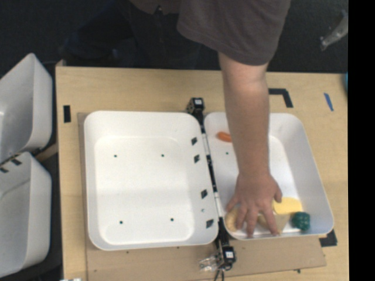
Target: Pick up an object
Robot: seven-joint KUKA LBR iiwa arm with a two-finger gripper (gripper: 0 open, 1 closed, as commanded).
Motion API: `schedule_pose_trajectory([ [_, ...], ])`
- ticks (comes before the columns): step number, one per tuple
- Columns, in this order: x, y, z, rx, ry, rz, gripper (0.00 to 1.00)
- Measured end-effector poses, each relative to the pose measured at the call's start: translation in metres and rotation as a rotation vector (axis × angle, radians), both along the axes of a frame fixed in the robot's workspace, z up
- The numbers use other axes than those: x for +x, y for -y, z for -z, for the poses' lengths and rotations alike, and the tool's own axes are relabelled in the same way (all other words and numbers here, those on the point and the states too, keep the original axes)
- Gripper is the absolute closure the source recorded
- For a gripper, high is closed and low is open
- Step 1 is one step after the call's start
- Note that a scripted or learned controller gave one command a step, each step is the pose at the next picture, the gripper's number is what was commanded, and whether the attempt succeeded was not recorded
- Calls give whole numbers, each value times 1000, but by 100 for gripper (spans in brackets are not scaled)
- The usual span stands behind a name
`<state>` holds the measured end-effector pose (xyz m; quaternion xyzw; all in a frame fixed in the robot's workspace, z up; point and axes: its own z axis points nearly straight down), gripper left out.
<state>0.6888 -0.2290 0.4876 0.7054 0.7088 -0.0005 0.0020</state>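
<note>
Just person's hand (256, 206) on yellow obj (288, 205) by green obj (301, 220), right bin (310, 157)

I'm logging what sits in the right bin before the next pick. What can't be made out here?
- Camera view: the person's hand covers the yellow object in part, and whatever lies under the palm.
- The small orange item is half behind the forearm.
- The green object is too blurred to identify.

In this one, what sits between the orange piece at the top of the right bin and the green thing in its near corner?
In the camera view, a person's forearm and hand cross that stretch, the hand resting beside a yellow object next to the green thing; the orange piece lies apart.
</note>
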Motion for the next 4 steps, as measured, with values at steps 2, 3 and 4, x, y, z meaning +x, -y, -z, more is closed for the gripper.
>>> schedule_pose_trajectory([
  [2,-92,-78,382,7,-18,7,0],
  [3,-3,-114,389,5,-39,-1,0],
  [4,-46,-177,285,4,-5,2,0],
])
